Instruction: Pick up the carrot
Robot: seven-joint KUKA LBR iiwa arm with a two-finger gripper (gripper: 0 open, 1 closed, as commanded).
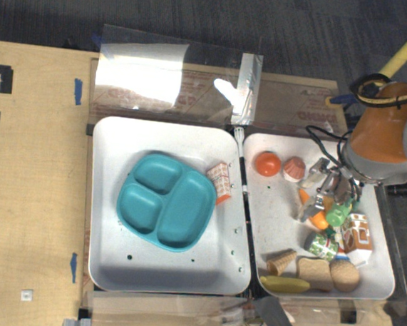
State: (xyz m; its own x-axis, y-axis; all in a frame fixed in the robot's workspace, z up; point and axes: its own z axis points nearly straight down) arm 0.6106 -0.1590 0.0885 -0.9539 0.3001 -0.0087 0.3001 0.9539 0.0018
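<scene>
The small orange carrot with a green leafy top [320,219] lies in the right-hand shallow white bin [276,230], directly beneath the metal two-finger gripper [320,195], which hangs low over the clutter on the grey arm with its orange band [378,136]. The main risk, as I judge it, is crowding: the carrot's green end runs up against a green plastic piece [338,213] just to the arm side of the gripper, and a red-and-white printed carton [358,234] sits just beyond that, so a closing stroke could catch a neighbour instead, or nudge the carrot sideways out of reach. The carrot is also short and tapered, so it may squirt out of a pinch that lands off-centre. A second small orange piece [303,195] lies just beside the gripper on the side away from the arm and could be mistaken for the target. A round red-orange tomato-like ball [266,163] rests farther off, well clear. Whether the gripper is spread or pressed together cannot be told from this view, nor can I tell whether it touches the carrot; nothing is visibly held.
</scene>
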